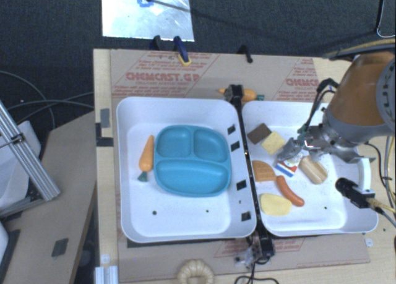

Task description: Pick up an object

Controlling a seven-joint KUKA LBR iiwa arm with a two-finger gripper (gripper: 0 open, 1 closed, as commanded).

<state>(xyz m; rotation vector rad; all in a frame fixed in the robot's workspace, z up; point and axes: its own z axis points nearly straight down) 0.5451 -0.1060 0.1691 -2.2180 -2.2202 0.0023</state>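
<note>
My gripper [291, 150] hangs low over the right bin [328, 218], just above a small white, red and blue packet [286, 166]. A tan bread roll [313, 170] lies right of the packet. Around them are a brown square [259, 132], a pale yellow cheese block [273, 143], an orange-brown piece [263, 170], a red sausage [289, 190] and a yellow chip-shaped piece [275, 204]. Nothing shows between the fingers.
The left bin [133, 215] holds a blue divided plate [192, 159] and a toy carrot [146, 154]. A black divider [246, 165] runs between the bins. The arm's grey and orange body [365, 100] looms over the right bin's far right corner.
</note>
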